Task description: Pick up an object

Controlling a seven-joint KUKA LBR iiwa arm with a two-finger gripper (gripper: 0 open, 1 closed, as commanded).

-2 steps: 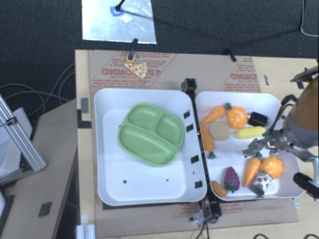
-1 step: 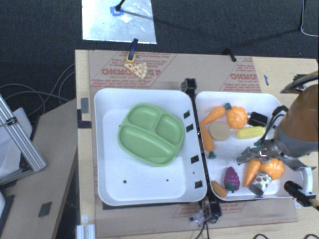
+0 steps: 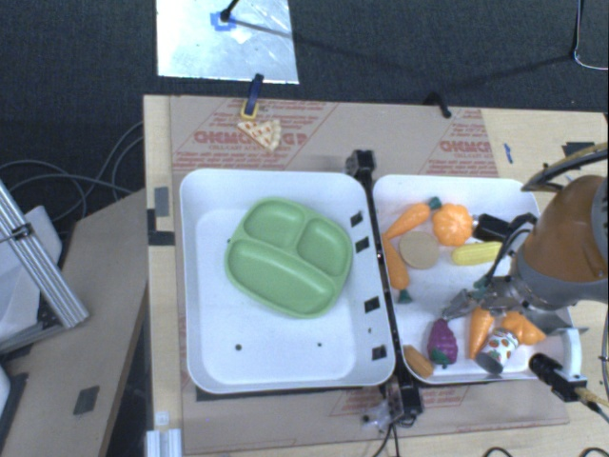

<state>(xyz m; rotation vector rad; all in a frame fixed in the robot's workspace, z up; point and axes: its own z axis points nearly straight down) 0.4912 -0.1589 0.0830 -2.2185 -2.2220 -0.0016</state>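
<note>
Landmark: right bin (image 3: 533, 190), 1 of 2 white bins.

- Arm (image 3: 571, 246): grey with orange band, over the right bin's right side.
- Gripper (image 3: 479, 300): low inside the right bin, right of centre, amid the toys; finger spread cannot be told, and no item is visibly between them.
- Orange fruit (image 3: 453, 224): right bin, upper middle.
- Carrot (image 3: 407, 221): just left of the fruit.
- Tan disc (image 3: 418, 250): below the carrot.
- Yellow corn (image 3: 476, 252): right of the disc.
- Purple eggplant (image 3: 442, 340): right bin's lower edge, below-left of the gripper.
- Small carrot (image 3: 481, 328): just below the gripper.
- Green divided plate (image 3: 289, 255): in the left bin (image 3: 205, 284), beyond the right bin's left wall.
</note>
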